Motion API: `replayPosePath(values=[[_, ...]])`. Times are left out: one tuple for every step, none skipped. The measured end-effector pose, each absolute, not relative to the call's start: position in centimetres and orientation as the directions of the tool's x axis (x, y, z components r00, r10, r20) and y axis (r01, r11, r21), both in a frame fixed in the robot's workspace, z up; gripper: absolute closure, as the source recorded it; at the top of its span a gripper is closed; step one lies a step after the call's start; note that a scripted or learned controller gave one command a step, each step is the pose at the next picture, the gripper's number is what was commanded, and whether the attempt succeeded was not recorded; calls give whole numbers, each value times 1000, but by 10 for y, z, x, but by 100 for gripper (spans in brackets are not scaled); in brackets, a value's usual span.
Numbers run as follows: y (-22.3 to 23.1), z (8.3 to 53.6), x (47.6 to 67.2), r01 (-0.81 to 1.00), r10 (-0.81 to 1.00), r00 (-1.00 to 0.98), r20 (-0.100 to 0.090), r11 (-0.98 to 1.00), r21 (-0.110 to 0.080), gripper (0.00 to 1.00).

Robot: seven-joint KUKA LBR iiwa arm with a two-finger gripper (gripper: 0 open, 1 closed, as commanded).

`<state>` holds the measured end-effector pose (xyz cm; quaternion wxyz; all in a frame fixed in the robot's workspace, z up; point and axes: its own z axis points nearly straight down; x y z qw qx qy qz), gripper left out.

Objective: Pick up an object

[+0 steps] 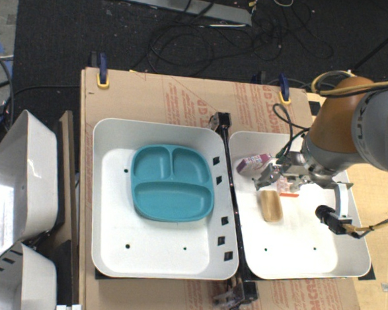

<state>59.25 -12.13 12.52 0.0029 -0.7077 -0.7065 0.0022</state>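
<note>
Right bin [306, 258]: tan cylinder [270, 206] and purple packet [252, 164] lie loose for picking. Jaws [276, 179] are lowered between them, cylinder at six o'clock; their state cannot be told. Left bin [167, 255]: teal divided tray [173, 183].

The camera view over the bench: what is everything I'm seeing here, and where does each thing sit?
Shallow white plastic bins: two, white, side by side on the bench, left bin and right bin.
Divided teal plastic plate: one, teal, three compartments, in the left bin.
Tan rounded block: one, tan, in the right bin, just below the gripper.
Small purple and white packet: one, at the right bin's upper left.
Brown cardboard sheet: one, under both bins.
Blue and yellow clamps: two, on the cardboard's far edge.
Robot arm: one, grey and orange, reaching from the right.
Gripper: one, over the right bin.
</note>
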Motion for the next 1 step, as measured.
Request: replayPosePath(values=[[-122, 140, 595, 1000, 1000, 3, -1, -3, 1, 100]])
